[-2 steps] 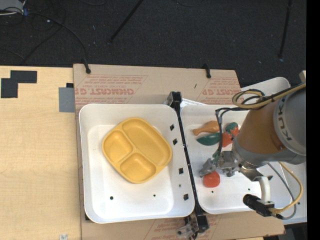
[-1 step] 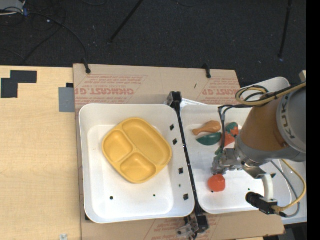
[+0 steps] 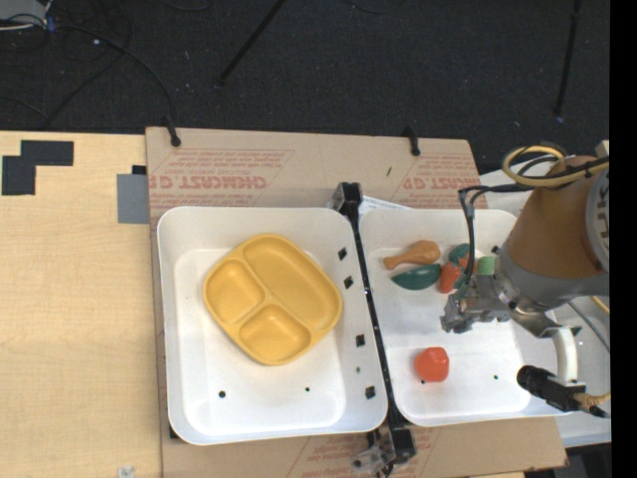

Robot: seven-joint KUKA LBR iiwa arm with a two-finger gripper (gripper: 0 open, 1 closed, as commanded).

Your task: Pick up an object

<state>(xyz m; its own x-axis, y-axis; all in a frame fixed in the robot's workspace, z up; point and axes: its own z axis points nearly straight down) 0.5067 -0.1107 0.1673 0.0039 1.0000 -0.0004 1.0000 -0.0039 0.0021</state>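
Two shallow white bins sit side by side on the tabletop (image 3: 70, 317), over a sheet of cardboard (image 3: 299, 172) with printed red lettering. Nearest the camera, in the right bin (image 3: 468, 406), a small red-orange object (image 3: 432, 363) lies alone on the white floor, well apart from the other items. Just beyond it the pincer (image 3: 460, 317) hangs low over the right bin, below the arm's orange band (image 3: 552, 229); it is dark and small against the bin, and I cannot tell how it stands or whether anything is between its tips. Farther back, close to the pincer, a cluster of small toys is gathered: a dark green leaf-shaped piece (image 3: 416, 278), a small red piece (image 3: 448, 277) touching it, a tan drumstick-shaped piece (image 3: 412, 256) just behind, and a bit of teal and green (image 3: 472, 259) partly hidden by the arm. In the left bin (image 3: 189, 386), a yellow divided tray (image 3: 272, 298) with three compartments lies tilted diagonally near the middle. Beyond the bins lies dark floor (image 3: 299, 48) with black cables.
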